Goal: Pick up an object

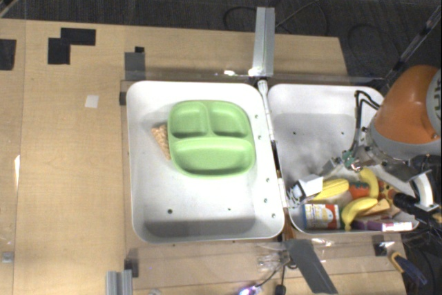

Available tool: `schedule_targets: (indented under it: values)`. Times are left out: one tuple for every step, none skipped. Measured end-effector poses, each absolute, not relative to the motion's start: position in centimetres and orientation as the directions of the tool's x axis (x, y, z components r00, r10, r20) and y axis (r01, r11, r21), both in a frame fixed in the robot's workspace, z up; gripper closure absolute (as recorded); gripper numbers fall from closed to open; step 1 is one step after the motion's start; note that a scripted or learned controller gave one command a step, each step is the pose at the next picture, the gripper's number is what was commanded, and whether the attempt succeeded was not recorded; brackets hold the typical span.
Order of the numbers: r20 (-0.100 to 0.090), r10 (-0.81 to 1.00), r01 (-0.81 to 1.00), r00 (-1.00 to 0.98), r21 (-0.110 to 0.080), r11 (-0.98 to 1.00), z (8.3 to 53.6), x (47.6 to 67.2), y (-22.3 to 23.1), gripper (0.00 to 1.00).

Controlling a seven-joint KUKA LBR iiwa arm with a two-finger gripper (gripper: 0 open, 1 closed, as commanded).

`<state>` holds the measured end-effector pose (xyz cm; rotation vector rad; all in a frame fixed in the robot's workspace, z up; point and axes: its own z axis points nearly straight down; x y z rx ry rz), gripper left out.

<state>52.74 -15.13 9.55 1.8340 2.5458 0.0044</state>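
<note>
Wooden table (76, 169) carries two shallow white bins side by side. Left bin (200, 217): green three-compartment plate (209, 137) lying flat toward the far edge, a tan textured item (161, 141) (maybe a cracker or waffle, hard to tell) tucked under the plate's left edge, touching it. Near part of that bin is bare white.

Right bin (304, 128): clutter packed into its near right corner. Yellow banana (359, 206) at the near wall, a second yellow curved piece (371, 179) just behind it, yellow block-like item (333, 188) to their left, small can with a label (320, 215) lying on its side against the near wall, white tag or card (309, 186) beside the yellow block, a purple item (378, 224) at the near right wall.

Arm with orange band (407, 114) reaches in from the right edge over the right bin. End effector (353, 159) hangs just above the pile, near the far banana piece; cannot tell how its opening stands, wrist blocks it. Nothing visibly grasped.
</note>
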Motion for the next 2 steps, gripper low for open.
schedule_targets:
  values:
    - [-0.001, 0.949, 0.949, -0.316, 0.004, 0.316, 9.5, 52.7, -15.1, 0.00]
    - [-0.010, 0.913, 0.913, -0.408, 0.017, 0.408, 9.2, 58.6, -12.3, 0.00]
